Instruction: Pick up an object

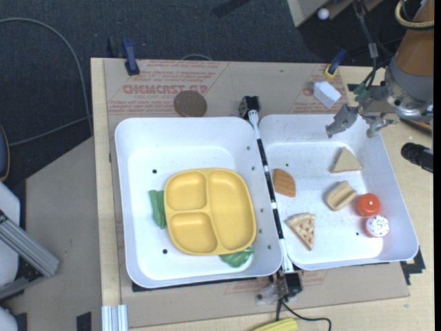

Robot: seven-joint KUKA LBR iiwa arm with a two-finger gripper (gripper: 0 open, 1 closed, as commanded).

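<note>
Nearest me in the right bin [396, 243] lie a pizza slice [302, 229], a white ball [377, 226], a tomato [368, 203] and a bread roll [338, 194]. Farther back, my claw [358, 120] hangs spread and empty above the far rim; I judge I am approaching, and must descend onto one piece.

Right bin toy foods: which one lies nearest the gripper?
The tan wedge at the bin's upper right, just below the gripper. The bread piece, red ball and pizza slice lie farther toward the front.
</note>
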